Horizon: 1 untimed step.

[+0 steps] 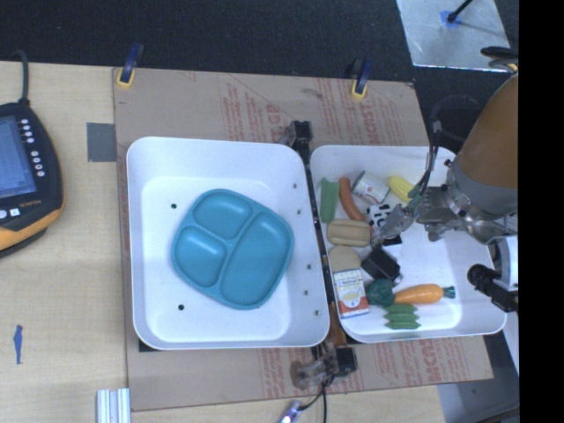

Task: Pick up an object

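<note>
The right bin point(471, 324) holds several toy foods. Among them are a carrot point(418, 294), a green pod point(403, 319), a dark green piece point(380, 291), a small red-and-white box point(351, 291), a tan bun point(348, 232), a red sausage point(351, 204) and a green cucumber point(328, 198). My gripper point(394, 227) reaches in from the right, low over the middle of this bin. It sits beside a black-and-white spotted piece point(380, 215) and just above a black block point(381, 263). Nothing visibly hangs from the gripper.
The left bin point(150, 315) carries a blue divided plate point(233, 247). A white carton point(370, 186) and a yellow piece point(401, 186) lie at the back of the right bin. A teach pendant point(22, 170) rests on the bench at far left.
</note>
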Each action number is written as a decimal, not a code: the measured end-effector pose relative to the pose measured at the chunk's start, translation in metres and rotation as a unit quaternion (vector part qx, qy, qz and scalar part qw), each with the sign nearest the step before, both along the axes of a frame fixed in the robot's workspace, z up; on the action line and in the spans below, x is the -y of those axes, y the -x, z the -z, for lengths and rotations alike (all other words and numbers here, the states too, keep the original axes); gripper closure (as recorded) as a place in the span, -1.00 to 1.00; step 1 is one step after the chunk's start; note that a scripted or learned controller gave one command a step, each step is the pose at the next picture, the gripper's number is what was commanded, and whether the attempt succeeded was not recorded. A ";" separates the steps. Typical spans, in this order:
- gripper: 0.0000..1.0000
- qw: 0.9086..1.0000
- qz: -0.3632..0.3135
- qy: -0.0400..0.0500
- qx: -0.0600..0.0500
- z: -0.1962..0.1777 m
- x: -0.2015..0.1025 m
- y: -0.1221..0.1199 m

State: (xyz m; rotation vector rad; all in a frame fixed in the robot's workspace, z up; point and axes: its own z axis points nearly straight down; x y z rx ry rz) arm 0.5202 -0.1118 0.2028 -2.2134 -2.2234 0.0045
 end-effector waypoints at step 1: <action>-1.00 1.000 -0.001 0.004 0.010 0.094 -0.015 -0.068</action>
